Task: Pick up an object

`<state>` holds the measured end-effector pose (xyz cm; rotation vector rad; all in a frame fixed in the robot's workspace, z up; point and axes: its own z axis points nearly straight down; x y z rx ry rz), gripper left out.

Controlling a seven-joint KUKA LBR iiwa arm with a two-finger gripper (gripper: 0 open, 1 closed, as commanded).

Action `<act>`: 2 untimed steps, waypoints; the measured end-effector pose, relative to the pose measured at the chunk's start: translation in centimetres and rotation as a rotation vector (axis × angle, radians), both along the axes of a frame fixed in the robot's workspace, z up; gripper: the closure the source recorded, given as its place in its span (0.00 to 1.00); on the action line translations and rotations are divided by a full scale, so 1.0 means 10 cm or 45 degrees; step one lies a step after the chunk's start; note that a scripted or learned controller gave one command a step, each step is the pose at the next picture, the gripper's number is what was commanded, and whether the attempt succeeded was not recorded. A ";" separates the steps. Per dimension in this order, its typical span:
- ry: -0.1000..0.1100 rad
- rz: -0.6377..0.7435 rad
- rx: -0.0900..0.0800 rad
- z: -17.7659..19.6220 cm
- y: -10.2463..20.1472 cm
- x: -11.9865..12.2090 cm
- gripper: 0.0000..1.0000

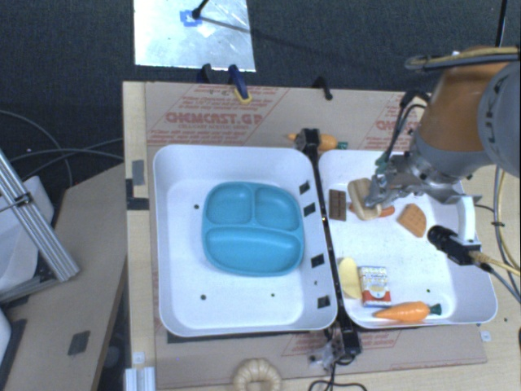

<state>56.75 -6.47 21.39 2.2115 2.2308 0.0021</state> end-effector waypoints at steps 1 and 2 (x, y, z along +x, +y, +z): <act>-0.001 0.001 0.001 0.06 0.54 0.09 1.00; 0.002 0.000 0.000 0.00 1.05 -0.01 1.00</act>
